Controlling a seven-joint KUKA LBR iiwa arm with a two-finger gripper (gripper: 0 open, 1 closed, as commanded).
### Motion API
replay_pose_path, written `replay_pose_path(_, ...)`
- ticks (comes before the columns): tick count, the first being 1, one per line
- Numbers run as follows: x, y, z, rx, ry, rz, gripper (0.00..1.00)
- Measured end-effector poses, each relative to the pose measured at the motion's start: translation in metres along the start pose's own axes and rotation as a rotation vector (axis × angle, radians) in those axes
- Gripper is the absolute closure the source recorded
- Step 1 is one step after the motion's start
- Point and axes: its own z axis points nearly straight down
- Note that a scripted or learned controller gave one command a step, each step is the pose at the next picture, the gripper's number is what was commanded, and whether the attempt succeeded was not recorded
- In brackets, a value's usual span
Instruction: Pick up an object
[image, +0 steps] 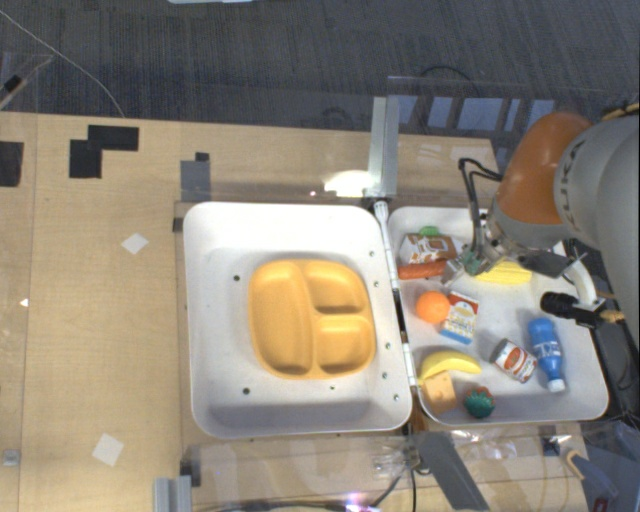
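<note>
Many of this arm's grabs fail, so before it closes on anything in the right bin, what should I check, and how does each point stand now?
1. Hand over the right bin: ok.
2. Hand near a target: ok, it sits between the carrot and the yellow banana-like piece.
3. Which of the two it is aimed at: cannot tell.
4. An object already in the hand: cannot tell.
5. Crowding by the orange ball and small carton: ok, both lie nearer the camera.
6. Yellow tray out of the way: ok, it is in the left bin.
</note>
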Motion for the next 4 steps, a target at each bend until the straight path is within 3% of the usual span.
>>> replay_pose_path(1, 0.038, 0.014, -0.085, 0.008, 0.013, 0.328, 1.00)
replay_pose_path(2, 0.037, 0.013, -0.084, 0.010, 0.014, 0.328, 0.00)
replay_pose_path(3, 0.021, -0.015, 0.005, 0.007, 0.013, 0.182, 0.00)
replay_pose_path(4, 0.021, -0.013, -0.006, 0.004, 0.010, 0.175, 1.00)
